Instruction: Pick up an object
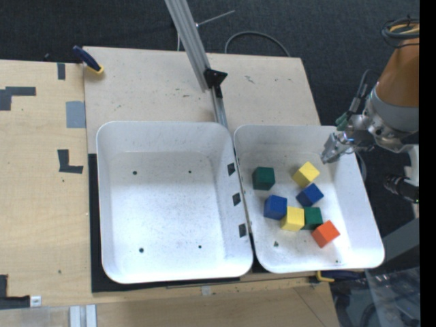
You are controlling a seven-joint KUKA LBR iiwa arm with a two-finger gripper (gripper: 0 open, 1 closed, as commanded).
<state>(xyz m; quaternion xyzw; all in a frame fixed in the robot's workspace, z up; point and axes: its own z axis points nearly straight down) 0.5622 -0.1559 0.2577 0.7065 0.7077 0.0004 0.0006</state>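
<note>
Seemingly nearest the pincer [332, 149]: yellow cube [306, 174], tilted.

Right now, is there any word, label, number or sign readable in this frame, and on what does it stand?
None can be read. The blocks in the right bin have plain faces. The grey tape patches on the bench carry no writing. The gripper shows no marking.

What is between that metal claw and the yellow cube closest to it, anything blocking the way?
Nothing visible blocks it. The gripper hovers near the right bin's upper right corner, and only bare white floor separates it from the nearest yellow cube. The blue cube sits just beyond that one.
</note>
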